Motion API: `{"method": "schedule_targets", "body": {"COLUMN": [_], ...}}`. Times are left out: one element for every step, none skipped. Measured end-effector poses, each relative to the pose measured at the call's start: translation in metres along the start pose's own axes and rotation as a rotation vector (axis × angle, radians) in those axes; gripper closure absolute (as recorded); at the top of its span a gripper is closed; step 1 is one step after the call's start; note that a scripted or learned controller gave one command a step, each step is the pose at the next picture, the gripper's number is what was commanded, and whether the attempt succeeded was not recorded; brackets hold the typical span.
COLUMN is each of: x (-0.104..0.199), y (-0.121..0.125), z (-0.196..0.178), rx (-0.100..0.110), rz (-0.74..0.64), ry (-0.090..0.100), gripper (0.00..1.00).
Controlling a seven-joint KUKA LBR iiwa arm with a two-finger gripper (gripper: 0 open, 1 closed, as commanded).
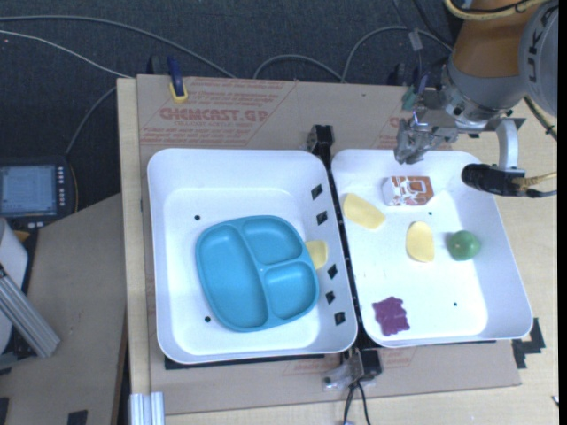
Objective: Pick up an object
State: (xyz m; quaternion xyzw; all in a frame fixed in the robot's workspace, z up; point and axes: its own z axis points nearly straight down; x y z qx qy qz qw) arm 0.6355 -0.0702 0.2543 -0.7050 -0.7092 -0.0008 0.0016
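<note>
Tool (pixel 413 151) hovers at right bin's (pixel 496 321) 12 o'clock rim, finger state indeterminate, holding nothing visibly, probably staged above carton (pixel 407 190) at 6 o'clock of it.

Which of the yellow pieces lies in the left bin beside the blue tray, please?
The small yellow piece touching the blue tray's right edge; the other two yellow pieces lie in the right bin.

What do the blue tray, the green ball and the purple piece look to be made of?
Blue tray: likely moulded plastic, smooth with a soft sheen and rounded compartment walls. Green ball: probably plastic or rubber toy fruit, with a small highlight on top. Purple piece: matte and lumpy, perhaps soft plastic or foam; too small to tell.
</note>
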Motion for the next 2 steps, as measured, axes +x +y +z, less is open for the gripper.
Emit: {"method": "schedule_targets", "body": {"x": [0.054,0.110], "y": [-0.026,-0.036], "z": [0.002,0.015], "rx": [0.003,0.003], "rz": [0.000,0.000], "ry": [0.000,0.000], "gripper": [1.00,1.00]}}
